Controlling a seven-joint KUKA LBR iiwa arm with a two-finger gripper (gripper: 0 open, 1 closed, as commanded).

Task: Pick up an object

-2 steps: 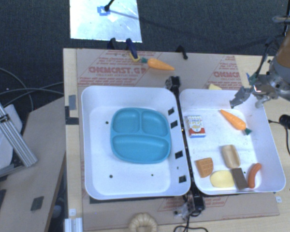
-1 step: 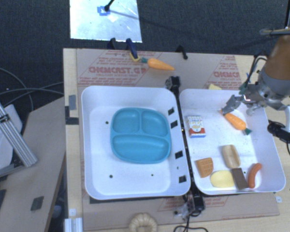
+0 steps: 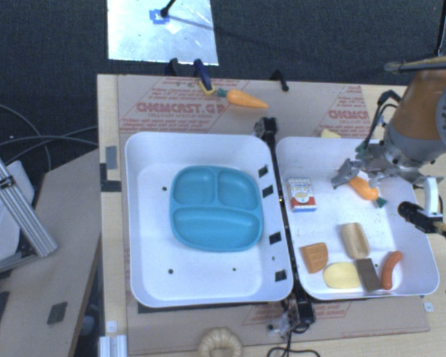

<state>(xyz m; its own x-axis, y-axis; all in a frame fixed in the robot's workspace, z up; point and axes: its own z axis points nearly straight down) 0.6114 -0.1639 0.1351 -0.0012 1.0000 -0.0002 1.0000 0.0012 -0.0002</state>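
Observation:
My gripper (image 3: pixel 359 172) hangs over the back half of the right bin (image 3: pixel 424 274), under the grey wrist and orange band (image 3: pixel 430 103). A small orange carrot-like toy with a green tip (image 3: pixel 365 190) lies right below and in front of the gripper; I cannot tell whether they touch. Also in the right bin are a small red-and-white carton (image 3: pixel 301 194), a tan bread piece (image 3: pixel 354 239), an orange toast slice (image 3: pixel 315 256), a yellow lump (image 3: pixel 342 276), a grey-brown block (image 3: pixel 369 274) and a red sausage (image 3: pixel 390 268).
The left bin (image 3: pixel 145 274) holds a blue divided plate (image 3: pixel 215 207). An orange carrot (image 3: pixel 242 99) lies on the cardboard behind the bins. A yellow piece (image 3: pixel 329 133) sits at the right bin's back rim. A black part (image 3: pixel 418 216) juts over the right bin's right side.

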